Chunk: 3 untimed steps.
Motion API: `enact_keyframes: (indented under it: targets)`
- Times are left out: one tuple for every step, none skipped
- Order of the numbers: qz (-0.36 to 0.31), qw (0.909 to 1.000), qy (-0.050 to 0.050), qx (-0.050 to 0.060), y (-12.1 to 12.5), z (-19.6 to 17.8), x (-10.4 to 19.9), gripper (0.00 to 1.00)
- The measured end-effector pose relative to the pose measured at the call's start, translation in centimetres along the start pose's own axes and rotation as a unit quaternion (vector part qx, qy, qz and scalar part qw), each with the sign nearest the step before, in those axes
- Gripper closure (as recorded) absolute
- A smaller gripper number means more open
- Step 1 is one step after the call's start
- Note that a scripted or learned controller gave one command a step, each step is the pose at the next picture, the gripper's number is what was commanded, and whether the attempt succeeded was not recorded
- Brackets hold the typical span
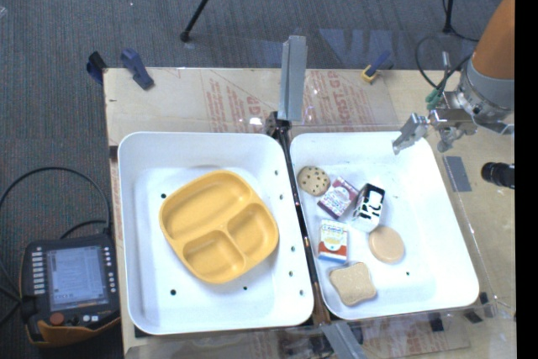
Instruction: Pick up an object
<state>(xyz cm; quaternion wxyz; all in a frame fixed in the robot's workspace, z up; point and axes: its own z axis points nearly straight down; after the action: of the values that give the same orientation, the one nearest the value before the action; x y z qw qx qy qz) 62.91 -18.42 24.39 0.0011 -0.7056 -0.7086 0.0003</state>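
The arm (496, 55) comes into sight as a broad, rounded orange band, smooth and unmarked, sitting above a grey cylindrical wrist section with a paler grey ring at its lower edge. Below that the wrist narrows into a cluster of small grey metal brackets and blocks, angular and busy. A thin dark cable loops along its left side. The gripper (424, 134) is light grey metal, its slim fingers (407, 133) flat, plain and angular.
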Motion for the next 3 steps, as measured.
enact_keyframes:
  targets:
    - [-0.102, 0.9947, -0.001, -0.008, -1.6, 12.8, 0.8, 0.0]
    - [-0.042, 0.9991, -0.001, -0.005, -2.6, 15.0, 7.9, 0.0]
    - [-0.041, 0.9992, 0.0, -0.007, -2.5, 13.9, 7.9, 1.0]
